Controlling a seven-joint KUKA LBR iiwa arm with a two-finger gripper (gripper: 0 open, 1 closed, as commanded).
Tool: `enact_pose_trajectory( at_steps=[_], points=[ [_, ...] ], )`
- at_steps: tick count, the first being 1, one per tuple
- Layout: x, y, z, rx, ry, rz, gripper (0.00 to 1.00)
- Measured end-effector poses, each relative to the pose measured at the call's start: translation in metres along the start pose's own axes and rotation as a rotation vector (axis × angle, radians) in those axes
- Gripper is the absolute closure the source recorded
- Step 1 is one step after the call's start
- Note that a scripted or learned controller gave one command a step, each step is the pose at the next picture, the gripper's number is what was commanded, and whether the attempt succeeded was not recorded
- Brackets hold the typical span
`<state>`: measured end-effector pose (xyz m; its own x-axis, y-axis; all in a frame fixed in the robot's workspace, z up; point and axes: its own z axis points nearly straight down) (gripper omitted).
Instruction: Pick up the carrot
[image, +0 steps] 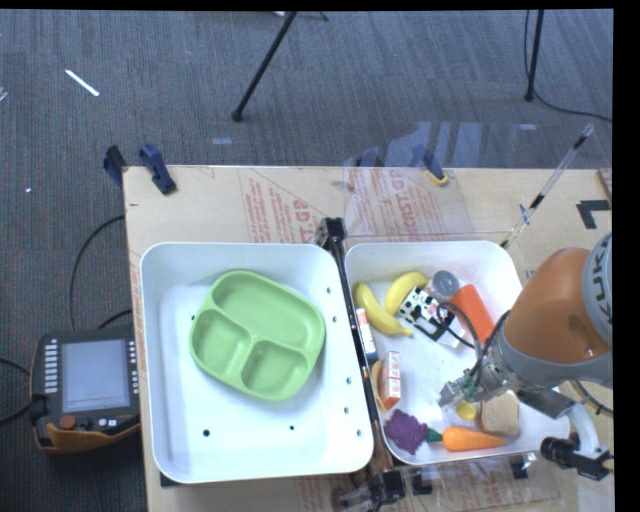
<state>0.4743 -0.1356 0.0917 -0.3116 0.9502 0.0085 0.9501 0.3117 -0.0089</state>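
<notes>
Just below the gripper (466, 392) lies the carrot (472, 438), orange, stubby, green-tipped, touching a bread slice (500, 414). Purple grapes (405, 431) sit beside it. Whether the jaws are open, I cannot tell.

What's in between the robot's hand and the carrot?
In the camera view, a small yellow thing lies between the gripper and the carrot.

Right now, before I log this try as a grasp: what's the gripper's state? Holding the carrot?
Gripper: low in the right bin, open or shut cannot be told. The carrot lies on the bin floor below it, not held.
</notes>
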Motion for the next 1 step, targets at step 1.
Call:
enact_pose_trajectory(
  at_steps=[1],
  points=[
    [0.0,-0.0003,0.0004,0.001,0.0,0.001,0.0]
  ],
)
